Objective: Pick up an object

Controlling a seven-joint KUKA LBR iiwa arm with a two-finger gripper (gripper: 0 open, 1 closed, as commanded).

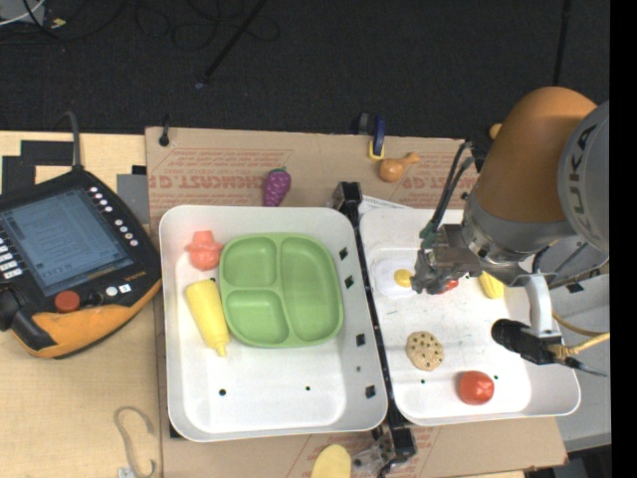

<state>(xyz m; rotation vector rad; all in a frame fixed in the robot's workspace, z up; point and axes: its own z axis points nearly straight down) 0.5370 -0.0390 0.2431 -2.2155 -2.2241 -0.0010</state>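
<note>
My gripper (430, 283) hangs low over the upper middle of the right bin (557, 406). A small yellow piece (402, 278) lies just left of it, and a bit of red (450, 285) shows at its right side. Another yellow piece (491, 286) lies further right under the arm. Nearer the front of that bin sit a round cookie (425, 350) and a red tomato-like ball (476, 387). The left bin (259, 406) holds a green divided plate (280, 290), a yellow bottle (207, 314) and a pink-red toy (203, 250).
A tablet controller (70, 252) rests on the bench at far left. On the cardboard behind the bins lie a purple grape toy (277, 185) and an orange duck-like toy (396, 166). A yellow object (332, 461) sits by the front edge. A black cylinder (520, 339) juts over the right bin.
</note>
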